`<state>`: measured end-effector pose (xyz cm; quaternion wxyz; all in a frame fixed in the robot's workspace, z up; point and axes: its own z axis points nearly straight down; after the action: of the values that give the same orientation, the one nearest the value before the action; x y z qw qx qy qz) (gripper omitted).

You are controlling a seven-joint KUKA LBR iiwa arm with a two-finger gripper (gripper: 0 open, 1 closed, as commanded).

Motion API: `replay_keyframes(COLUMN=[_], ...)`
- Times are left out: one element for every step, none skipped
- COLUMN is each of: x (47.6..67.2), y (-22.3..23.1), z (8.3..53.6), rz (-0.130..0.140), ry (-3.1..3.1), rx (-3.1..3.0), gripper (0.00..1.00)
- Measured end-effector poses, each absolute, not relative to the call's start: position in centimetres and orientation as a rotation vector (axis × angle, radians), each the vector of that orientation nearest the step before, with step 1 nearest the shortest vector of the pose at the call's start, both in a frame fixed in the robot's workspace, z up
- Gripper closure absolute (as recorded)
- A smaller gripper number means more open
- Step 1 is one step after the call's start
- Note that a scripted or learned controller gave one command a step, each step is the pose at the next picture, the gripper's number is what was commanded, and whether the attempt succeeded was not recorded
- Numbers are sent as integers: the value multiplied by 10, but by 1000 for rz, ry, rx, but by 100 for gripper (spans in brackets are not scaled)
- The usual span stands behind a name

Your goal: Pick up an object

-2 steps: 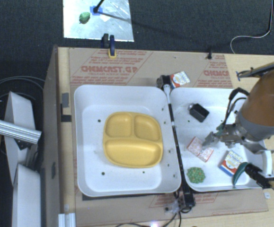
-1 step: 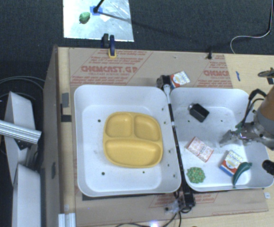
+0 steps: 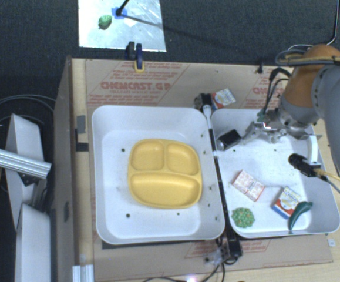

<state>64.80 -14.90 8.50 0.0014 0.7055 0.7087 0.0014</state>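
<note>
Arm [image 3: 334, 96] is seen reaching in from the right, with the orange band [image 3: 306, 81] above the far right corner of the right bin [image 3: 266, 163]. Claw [image 3: 263, 129] is placed over the far part of that bin, low to the floor. Whether the claw is open or closed cannot be told from this view.

Candidate objects, all lying in the right bin:
- black block [image 3: 228, 138]: far left corner, close to the dividing wall, just left of the claw; contact with the claw cannot be judged.
- pink-checked packet [image 3: 248, 184]: flat, mid-bin, nearer than the claw and apart from it.
- green lump [image 3: 243, 217]: near left corner, just nearer than the packet.
- small box [image 3: 285, 201], blue, red and white: near right area.
- green pepper [image 3: 299, 212]: touching the right side of the small box, with its tip pointed at the near rim.

Left bin [image 3: 111, 157] is occupied by a yellow divided plate [image 3: 164, 174], set roughly centred, with three compartments facing up.

Both bins are carried side by side on the bench [image 3: 158, 78], which is covered by printed cardboard. A small carton [image 3: 223, 97] is lying on the cardboard just beyond the far rims, near the junction of the bins. A blue clamp [image 3: 135, 53] is fixed at the far edge of the cardboard.
</note>
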Motion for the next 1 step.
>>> replay_keyframes(x=[652], y=[-83], z=[104], rz=[5], ry=[2226], rx=[2214], gripper=[0])
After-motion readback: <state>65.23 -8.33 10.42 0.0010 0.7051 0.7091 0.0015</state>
